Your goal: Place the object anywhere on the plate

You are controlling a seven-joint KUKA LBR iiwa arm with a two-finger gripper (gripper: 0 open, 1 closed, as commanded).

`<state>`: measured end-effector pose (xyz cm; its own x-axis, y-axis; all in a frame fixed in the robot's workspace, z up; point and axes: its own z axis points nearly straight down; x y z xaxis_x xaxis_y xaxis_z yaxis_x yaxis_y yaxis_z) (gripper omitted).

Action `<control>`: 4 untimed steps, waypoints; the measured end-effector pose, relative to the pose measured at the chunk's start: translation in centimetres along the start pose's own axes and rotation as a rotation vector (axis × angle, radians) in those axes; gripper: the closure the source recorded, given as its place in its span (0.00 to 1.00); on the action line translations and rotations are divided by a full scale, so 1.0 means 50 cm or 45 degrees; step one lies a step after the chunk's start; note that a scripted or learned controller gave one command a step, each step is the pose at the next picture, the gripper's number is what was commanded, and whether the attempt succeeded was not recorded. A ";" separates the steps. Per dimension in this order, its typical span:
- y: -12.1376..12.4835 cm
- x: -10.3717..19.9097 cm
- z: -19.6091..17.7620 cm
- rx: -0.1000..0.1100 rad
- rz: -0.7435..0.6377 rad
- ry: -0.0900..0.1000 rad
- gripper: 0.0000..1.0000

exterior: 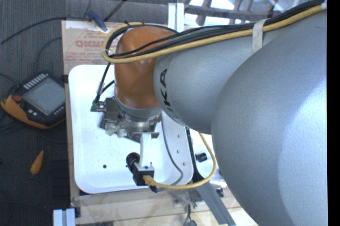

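The grey arm (255,97) is looming over the left white bin (85,134), blocking most of it. I cannot tell the end effector's state or the object's position. A teach pendant (40,100) is lying left of the desk.

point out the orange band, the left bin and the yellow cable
orange band (135,63), camera view, on its rounded top side
left bin (87,129), camera view, on its bare white floor
yellow cable (212,39), camera view, on the stretch running along the arm

Black letters "KA", prob. part of KUKA, on grey arm (223,76). Red print on cardboard sheet (85,44) behind bin, too blurred to read.
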<state>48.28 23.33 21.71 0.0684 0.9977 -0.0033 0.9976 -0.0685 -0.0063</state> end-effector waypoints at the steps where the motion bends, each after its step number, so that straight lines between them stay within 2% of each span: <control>1: 0.000 -0.001 0.099 0.000 -0.502 0.001 1.00; 2: 0.008 -0.071 -0.193 -0.008 -0.913 -0.002 1.00; 3: 0.002 -0.018 0.025 -0.002 -0.974 0.001 1.00; 4: 0.143 -0.003 -0.042 -0.009 -1.304 -0.001 1.00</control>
<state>55.42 22.72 23.77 -0.8166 0.5772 -0.0005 0.5772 0.8166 -0.0010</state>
